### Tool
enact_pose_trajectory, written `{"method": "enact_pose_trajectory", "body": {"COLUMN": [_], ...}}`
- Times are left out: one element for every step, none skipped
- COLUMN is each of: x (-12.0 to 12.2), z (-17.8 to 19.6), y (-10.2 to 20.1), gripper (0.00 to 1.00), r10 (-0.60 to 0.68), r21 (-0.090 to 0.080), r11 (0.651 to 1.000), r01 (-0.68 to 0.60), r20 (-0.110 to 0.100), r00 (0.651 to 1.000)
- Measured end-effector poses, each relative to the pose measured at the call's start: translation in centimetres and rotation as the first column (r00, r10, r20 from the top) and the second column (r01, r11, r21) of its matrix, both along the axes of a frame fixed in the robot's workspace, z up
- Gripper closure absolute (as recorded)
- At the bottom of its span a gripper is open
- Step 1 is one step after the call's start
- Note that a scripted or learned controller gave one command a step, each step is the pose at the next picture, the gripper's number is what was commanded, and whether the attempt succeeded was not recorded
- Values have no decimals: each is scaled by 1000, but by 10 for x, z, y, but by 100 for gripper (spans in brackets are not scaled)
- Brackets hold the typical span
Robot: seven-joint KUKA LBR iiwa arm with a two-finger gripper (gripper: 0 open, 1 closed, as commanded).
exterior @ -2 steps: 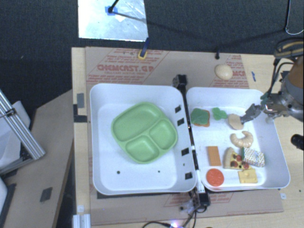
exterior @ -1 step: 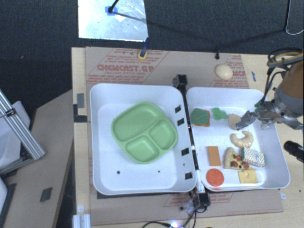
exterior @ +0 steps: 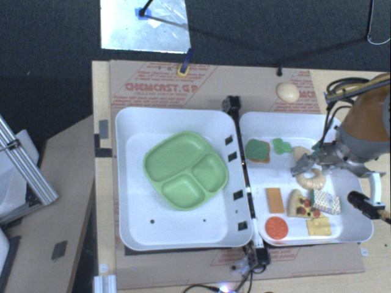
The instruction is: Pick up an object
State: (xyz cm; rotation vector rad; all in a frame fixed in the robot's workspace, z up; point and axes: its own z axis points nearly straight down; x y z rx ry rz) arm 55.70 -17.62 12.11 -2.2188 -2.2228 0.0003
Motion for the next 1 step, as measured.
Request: {"method": "enact_pose_trajectory", "body": {"x": [2], "z": [-36], "y": [1], "gripper": [0], "r10": [0], "r21": [-1], "r11": [1000], "r01": [0], "r20": [6], "r00": [1000]}}
